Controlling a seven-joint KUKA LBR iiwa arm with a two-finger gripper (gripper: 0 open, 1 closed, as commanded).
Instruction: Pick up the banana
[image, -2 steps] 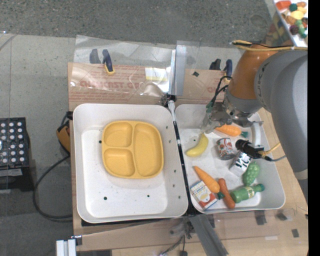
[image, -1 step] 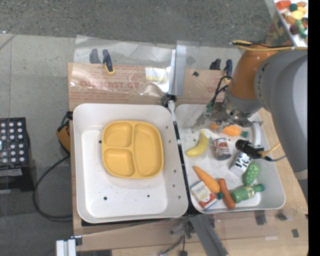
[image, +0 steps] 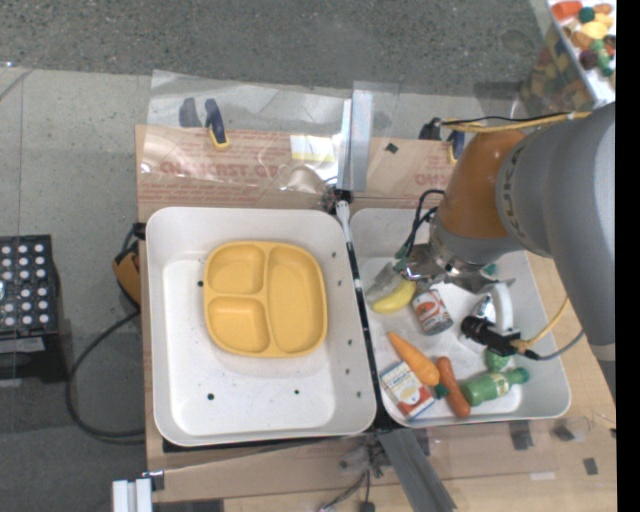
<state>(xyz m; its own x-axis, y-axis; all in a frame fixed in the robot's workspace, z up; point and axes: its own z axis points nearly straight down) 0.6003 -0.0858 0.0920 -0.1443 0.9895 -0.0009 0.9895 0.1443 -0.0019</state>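
The banana (image: 394, 298) is a short yellow piece lying near the left wall of the right bin (image: 545, 400), partly covered by something grey at its upper left. My gripper (image: 408, 268) hangs low over the bin, right above the banana's upper right end and very close to it. The grey arm with its orange band (image: 480, 190) reaches in from the right and hides the back part of the bin. Whether the gripper touches the banana is not visible from this angle.
Beside the banana stands a small can (image: 432, 311). Two carrots (image: 415, 360) (image: 452, 388), a small carton (image: 405, 388) and a green bottle (image: 490, 386) lie toward the front. A yellow divided plate (image: 265, 298) sits in the left bin (image: 180, 400).
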